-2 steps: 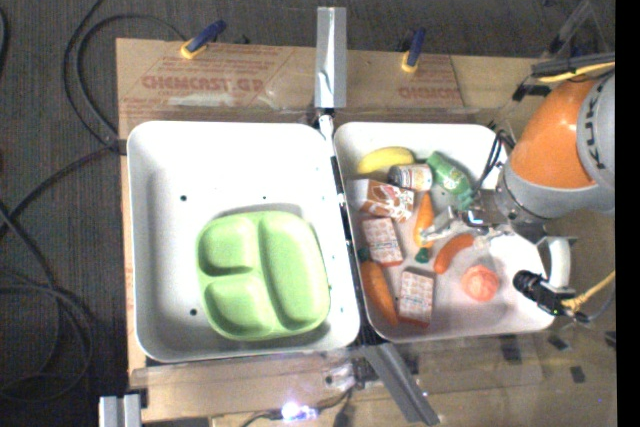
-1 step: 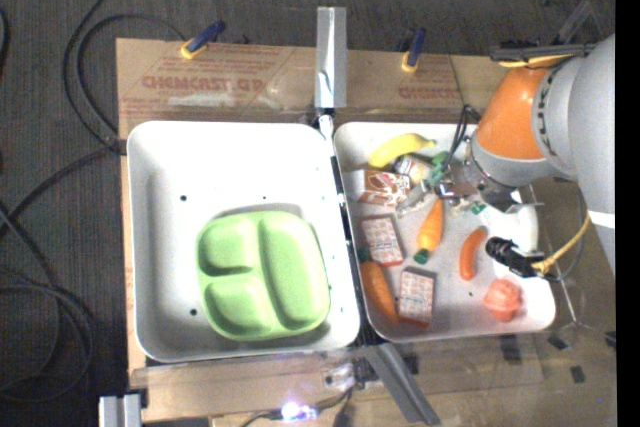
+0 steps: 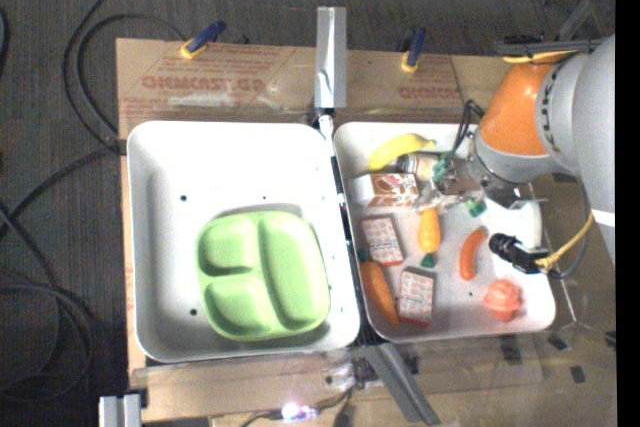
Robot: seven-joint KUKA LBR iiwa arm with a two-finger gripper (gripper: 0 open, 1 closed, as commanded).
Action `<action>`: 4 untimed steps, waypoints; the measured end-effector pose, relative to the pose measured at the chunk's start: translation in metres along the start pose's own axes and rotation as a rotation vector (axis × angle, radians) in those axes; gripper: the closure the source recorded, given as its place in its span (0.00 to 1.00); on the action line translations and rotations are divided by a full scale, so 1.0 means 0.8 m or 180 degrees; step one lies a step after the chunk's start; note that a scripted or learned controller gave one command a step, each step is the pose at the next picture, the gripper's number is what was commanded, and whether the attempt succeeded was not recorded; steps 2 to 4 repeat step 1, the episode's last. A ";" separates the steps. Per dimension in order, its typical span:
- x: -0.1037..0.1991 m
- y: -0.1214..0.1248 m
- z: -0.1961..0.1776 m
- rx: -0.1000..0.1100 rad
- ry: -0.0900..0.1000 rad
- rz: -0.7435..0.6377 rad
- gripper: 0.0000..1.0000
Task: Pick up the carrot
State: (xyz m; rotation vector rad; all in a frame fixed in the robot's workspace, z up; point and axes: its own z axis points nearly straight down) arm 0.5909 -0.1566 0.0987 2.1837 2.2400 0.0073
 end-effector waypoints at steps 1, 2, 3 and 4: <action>0.044 0.015 -0.122 0.0056 0.0007 0.0459 1.00; 0.044 0.015 -0.122 0.0056 0.0007 0.0459 1.00; 0.044 0.015 -0.122 0.0056 0.0007 0.0459 1.00; 0.044 0.015 -0.122 0.0056 0.0007 0.0459 1.00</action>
